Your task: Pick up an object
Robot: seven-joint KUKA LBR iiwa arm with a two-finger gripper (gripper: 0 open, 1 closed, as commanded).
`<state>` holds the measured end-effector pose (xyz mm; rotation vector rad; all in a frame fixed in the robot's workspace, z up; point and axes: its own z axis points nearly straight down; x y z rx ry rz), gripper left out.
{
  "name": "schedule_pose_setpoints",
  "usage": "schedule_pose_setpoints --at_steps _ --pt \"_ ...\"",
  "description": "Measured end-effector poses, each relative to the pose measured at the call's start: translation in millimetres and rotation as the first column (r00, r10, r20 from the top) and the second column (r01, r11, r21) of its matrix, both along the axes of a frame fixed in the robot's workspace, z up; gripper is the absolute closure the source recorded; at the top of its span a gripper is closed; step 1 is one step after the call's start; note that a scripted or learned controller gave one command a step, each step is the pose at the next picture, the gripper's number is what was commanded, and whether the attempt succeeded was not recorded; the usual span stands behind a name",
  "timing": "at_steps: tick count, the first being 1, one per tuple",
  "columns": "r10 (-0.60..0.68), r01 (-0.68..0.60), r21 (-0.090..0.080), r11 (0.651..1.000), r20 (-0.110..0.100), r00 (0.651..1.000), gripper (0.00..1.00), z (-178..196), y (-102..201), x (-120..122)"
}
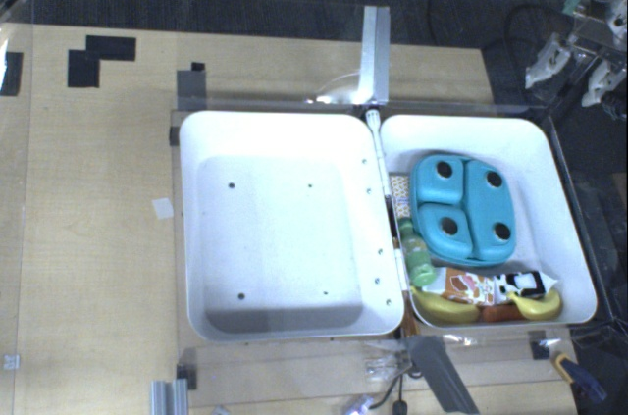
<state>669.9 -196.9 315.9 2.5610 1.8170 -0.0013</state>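
1. Wooden bench carries two white bins; right bin holds everything.
2. Blue tray sits at its centre; green bottle at 8 o'clock, banana at 6.
3. Gripper sits at 1 o'clock, off-bin; open/closed state indeterminate.
4. Risk: items packed touching, so fingers may jam or slip.

No legible text, brand, number or sign was found. A printed packet in the right bin carried coloured graphics, but its lettering was too small and blurred to read.
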Motion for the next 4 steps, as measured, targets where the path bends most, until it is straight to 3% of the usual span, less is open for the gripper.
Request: schedule_pose_setpoints --at_steps 1,2,3,4 --pt "-0.185 0.185 0.001 0.983 -0.003 0.983 0.00 -141 2 -12" --pt "-0.246 0.246 0.002 0.969 0.006 0.969 0.00 -230 14 -15" --pt "-0.240 0.240 0.002 0.971 0.009 0.971 1.00 -220 15 -12" --pt "-0.240 0.240 0.002 0.971 0.008 0.971 0.00 -220 15 -12"
